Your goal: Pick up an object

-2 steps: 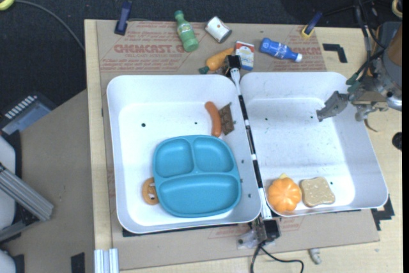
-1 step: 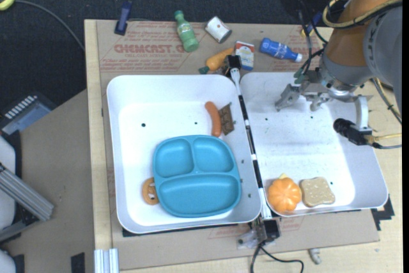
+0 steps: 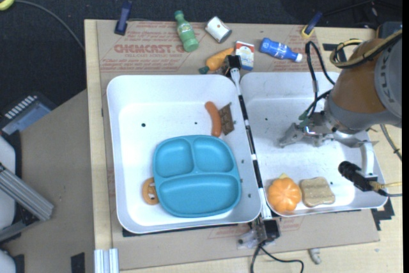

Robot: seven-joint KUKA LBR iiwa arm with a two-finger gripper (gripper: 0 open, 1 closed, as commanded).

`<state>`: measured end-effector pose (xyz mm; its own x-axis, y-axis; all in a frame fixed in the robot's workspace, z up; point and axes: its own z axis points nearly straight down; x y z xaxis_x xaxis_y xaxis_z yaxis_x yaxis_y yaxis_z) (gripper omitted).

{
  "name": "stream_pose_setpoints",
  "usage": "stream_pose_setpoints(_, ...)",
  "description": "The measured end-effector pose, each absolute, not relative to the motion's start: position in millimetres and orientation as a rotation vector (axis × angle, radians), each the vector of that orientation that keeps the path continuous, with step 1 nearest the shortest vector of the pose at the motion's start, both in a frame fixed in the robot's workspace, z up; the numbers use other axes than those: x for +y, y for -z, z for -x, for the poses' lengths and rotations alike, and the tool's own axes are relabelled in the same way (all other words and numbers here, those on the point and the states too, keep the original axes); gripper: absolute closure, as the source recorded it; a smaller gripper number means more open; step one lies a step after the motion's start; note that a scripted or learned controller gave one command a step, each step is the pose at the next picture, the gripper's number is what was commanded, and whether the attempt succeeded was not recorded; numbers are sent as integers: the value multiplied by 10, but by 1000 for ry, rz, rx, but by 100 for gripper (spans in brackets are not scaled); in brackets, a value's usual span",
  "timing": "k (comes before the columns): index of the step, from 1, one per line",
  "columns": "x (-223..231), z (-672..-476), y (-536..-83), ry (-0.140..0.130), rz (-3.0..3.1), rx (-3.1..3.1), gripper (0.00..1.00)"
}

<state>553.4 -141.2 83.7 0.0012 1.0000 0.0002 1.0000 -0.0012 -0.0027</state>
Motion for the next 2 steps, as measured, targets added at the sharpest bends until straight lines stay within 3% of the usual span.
stream_pose_setpoints(1,-1598,-6093,-850,0,2222,-2223,0)
stream_pose_setpoints(2,-1260,-6669,-852,2,2222,-2224,0)
